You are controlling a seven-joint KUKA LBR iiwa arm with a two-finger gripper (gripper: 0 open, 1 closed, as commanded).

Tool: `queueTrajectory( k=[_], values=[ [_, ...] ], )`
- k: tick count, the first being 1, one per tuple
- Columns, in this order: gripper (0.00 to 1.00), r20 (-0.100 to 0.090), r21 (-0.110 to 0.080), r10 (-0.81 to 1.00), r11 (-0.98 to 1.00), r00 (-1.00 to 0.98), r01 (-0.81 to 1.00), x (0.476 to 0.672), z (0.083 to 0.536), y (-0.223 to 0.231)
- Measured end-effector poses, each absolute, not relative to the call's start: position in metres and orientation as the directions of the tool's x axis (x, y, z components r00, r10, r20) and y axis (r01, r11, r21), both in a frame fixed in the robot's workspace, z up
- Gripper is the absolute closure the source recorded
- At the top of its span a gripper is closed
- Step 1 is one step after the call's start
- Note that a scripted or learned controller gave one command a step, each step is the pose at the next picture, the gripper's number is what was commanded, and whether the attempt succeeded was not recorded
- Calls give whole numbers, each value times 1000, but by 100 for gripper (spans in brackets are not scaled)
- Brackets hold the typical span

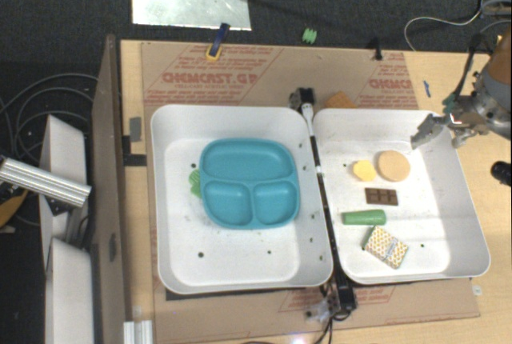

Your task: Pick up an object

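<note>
lying nearest in the right bin [468,242] is a patterned packet [386,246], tilted, with a green cylinder [364,217] just beyond it and a brown chocolate bar [382,196] beyond that. farther back sit a yellow disc [364,170] and a tan round cookie [393,166], side by side and close together. in the left bin [172,198] rests a blue three-compartment tray [249,183]; a green item [194,181] shows at its left edge, mostly hidden. a black divider [317,174] runs between the bins. at the far right edge of the right bin hangs the gripper [436,129], above the bin rim and well apart from every object; whether its tips are apart or together cannot be told. nothing is seen held. beyond the bins lies the cardboard bench top [264,70].
</note>
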State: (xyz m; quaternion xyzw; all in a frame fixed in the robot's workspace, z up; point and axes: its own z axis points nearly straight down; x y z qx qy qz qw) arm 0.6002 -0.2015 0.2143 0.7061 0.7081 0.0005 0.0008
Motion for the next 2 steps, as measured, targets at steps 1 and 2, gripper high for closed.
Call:
queueTrajectory(
  k=[1, 2],
  values=[
    [0, 7, -10, 1000, 9, -9, 1000, 539, 146, -117],
    [0, -1, 1, 1000, 0, 0, 1000, 571, 81, -141]
  ],
)
